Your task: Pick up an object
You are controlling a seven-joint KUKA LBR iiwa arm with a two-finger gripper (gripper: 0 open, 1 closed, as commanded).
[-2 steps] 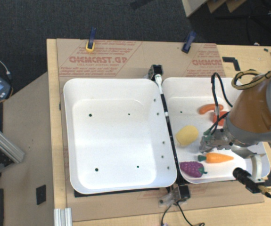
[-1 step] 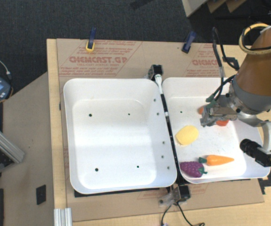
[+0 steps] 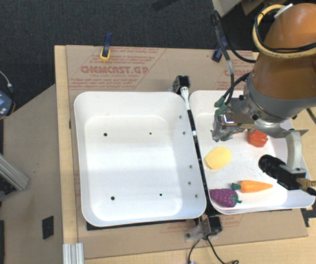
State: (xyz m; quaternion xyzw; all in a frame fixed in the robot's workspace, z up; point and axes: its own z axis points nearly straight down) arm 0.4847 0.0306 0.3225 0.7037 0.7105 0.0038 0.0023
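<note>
The right bin [image 3: 203, 113] holds a yellow lemon-like piece [image 3: 217, 158], a red toy vegetable [image 3: 258, 138], an orange carrot [image 3: 255, 187] and a purple bunch of grapes [image 3: 223, 197]. My gripper [image 3: 220, 136] hangs low over the right bin's left half, just above and behind the yellow piece, with the red vegetable to its right. I see nothing gripped in it. The wrist hides part of the bin's back right area.
The left bin [image 3: 130, 158] lies alongside, divided from the right one by a dark rim strip [image 3: 193, 136]. Both bins rest on a cardboard sheet [image 3: 119, 65] with a blue-yellow clamp [image 3: 106, 49] at its back edge.
</note>
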